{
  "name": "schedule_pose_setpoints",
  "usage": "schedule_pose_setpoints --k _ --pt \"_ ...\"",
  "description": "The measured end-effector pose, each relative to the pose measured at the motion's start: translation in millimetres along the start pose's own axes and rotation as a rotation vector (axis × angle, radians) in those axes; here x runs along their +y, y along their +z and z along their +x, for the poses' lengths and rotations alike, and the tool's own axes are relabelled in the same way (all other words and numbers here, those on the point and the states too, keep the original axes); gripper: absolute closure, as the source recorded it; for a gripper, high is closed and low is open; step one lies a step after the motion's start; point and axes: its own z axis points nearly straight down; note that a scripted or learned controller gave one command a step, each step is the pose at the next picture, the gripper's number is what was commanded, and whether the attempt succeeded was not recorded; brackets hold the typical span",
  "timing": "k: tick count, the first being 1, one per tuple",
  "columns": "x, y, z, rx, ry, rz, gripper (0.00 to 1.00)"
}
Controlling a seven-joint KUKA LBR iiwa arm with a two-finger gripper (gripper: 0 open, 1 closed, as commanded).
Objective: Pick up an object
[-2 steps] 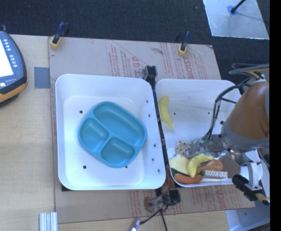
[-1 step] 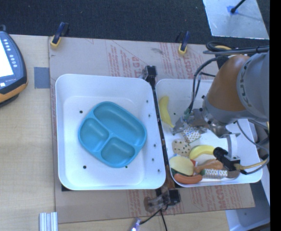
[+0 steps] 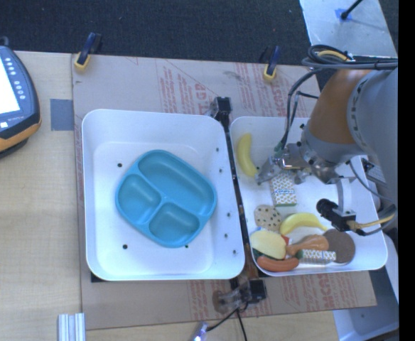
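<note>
While the arm reaches in from the right, its gripper (image 3: 287,168) sits low over the right bin (image 3: 378,261), above a small patterned carton (image 3: 284,190); whether the fingers are open or closed cannot be determined. The left bin (image 3: 101,190) contains one blue divided tray (image 3: 165,197). The right bin contains two bananas, one (image 3: 246,155) near its left wall and one (image 3: 302,222) further forward, plus one spotted cookie (image 3: 267,217), one apple slice (image 3: 268,244), one hot dog (image 3: 278,264) and one brown disc (image 3: 341,246). Both bins rest on the worktop (image 3: 30,226), beside a handheld control pendant (image 3: 1,98).
</note>
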Motion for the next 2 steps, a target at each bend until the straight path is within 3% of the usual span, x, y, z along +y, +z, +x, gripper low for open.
schedule_pose_setpoints --k 1,2 --pt "-54 1 -3 -0.001 -0.001 0.003 0.00" --pt "21 0 2 0.001 0.001 0.000 0.00"
